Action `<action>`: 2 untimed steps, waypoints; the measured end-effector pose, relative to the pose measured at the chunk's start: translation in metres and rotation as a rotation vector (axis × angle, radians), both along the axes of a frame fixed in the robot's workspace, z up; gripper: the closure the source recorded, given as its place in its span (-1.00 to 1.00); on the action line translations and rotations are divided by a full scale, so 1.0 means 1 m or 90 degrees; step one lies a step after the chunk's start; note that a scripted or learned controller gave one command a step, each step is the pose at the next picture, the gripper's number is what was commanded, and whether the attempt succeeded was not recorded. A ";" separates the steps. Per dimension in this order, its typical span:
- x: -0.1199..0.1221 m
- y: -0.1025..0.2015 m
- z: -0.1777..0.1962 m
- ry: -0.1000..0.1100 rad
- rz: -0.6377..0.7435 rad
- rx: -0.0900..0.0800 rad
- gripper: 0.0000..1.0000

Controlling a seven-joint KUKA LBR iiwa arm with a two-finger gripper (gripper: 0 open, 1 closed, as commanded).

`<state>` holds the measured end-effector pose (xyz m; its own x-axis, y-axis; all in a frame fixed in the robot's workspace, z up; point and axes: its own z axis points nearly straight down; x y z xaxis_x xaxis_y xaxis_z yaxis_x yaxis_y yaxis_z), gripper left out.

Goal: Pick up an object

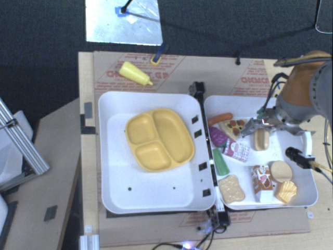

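Toy food fills the right bin (pixel 312 189), and the piece nearest the gripper (pixel 261 124) is a small hot dog bun (pixel 260 139) lying in that bin's upper middle, just beneath the tool. Taking the bun as the landmark: a pizza slice (pixel 237 126) lies just to its left, with a sausage (pixel 220 119) beyond that toward the bin's upper left corner. A purple piece (pixel 217 136) and a pink patterned packet (pixel 237 151) sit to the bun's lower left, a green piece (pixel 220 163) below those against the dividing wall. Further down from the bun are a red-and-white packet (pixel 263 180), a round tan cookie-like piece (pixel 281 169), a ridged yellow piece (pixel 285 191) and a slice of toast (pixel 231 188). Well away to the bun's left, the left bin (pixel 112 186) holds a yellow divided plate (pixel 157 139); a yellow bottle (pixel 135 73) lies on the bench beyond it.

Whether the tool's jaws are apart or together cannot be told from this angle, and nothing is visibly held.

To do the grasp well, I judge the tool should come straight down over the bun, spanning its narrow width, since it has some free floor on its right side. The pizza slice is close enough to be nudged, so a centred approach matters.
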<state>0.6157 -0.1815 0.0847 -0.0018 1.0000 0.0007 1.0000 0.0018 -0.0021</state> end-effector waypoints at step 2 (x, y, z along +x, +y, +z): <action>0.004 -0.007 0.060 -0.006 -0.001 -0.002 1.00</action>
